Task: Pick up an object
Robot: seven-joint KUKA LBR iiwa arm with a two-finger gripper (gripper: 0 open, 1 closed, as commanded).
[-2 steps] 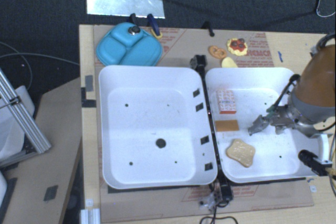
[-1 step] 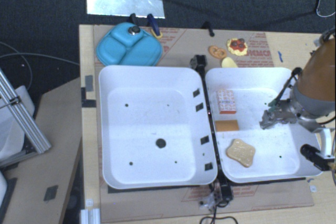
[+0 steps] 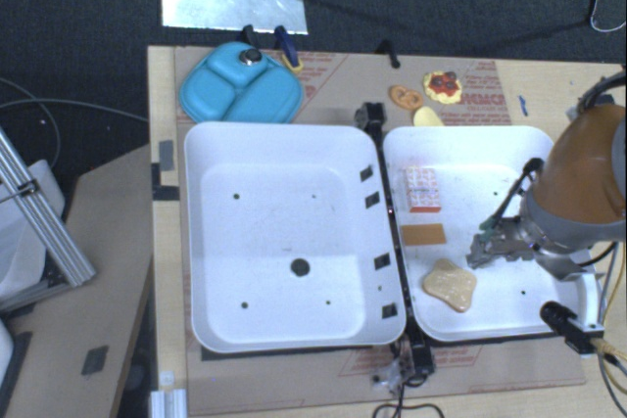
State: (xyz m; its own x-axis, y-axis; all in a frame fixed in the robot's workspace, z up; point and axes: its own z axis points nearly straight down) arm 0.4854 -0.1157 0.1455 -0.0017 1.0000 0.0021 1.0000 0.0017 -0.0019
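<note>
While the arm (image 3: 586, 173) reaches over the right bin (image 3: 468, 144), you see its gripper (image 3: 487, 248) low, just right of the brown block (image 3: 423, 234) and above the beige piece (image 3: 450, 286); finger state unreadable.

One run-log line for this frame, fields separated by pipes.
task: pick up an object | gripper: low in right bin, nothing seen held | nearby: beige piece, brown tile, red-white packet | left bin: dark disc
</note>
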